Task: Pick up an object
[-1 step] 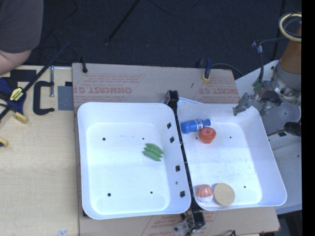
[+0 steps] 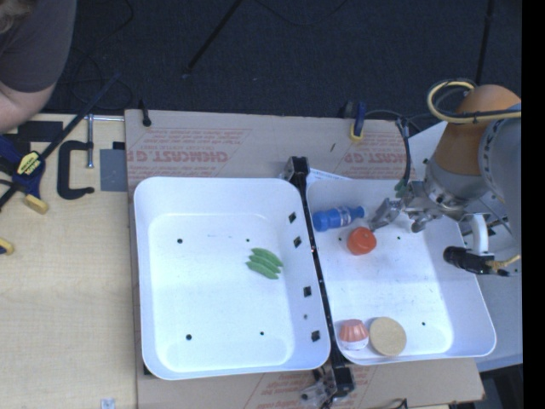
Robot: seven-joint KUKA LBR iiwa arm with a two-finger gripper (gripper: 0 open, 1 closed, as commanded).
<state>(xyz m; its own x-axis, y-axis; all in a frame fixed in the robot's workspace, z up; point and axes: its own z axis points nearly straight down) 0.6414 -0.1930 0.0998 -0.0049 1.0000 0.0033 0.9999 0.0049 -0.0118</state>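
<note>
In the right bin (image 2: 464,313) lie a blue bottle (image 2: 336,218) on its side, a red-orange round fruit (image 2: 361,241), a small pink-and-white round piece (image 2: 353,333) and a tan disc (image 2: 388,336). A green pea pod (image 2: 265,262) rests in the middle of the left bin (image 2: 170,203). My gripper (image 2: 402,217) hangs over the right bin's far side, just right of the red fruit and the bottle. Its fingers are spread, so it is open, and nothing sits between them. One fingertip (image 2: 382,216) points toward the fruit without touching it.
The grey arm with its orange band (image 2: 477,135) comes in from the right above the bin's far right corner. A black divider (image 2: 308,262) separates the bins. Clamps (image 2: 72,169) and tools sit on the bench at left.
</note>
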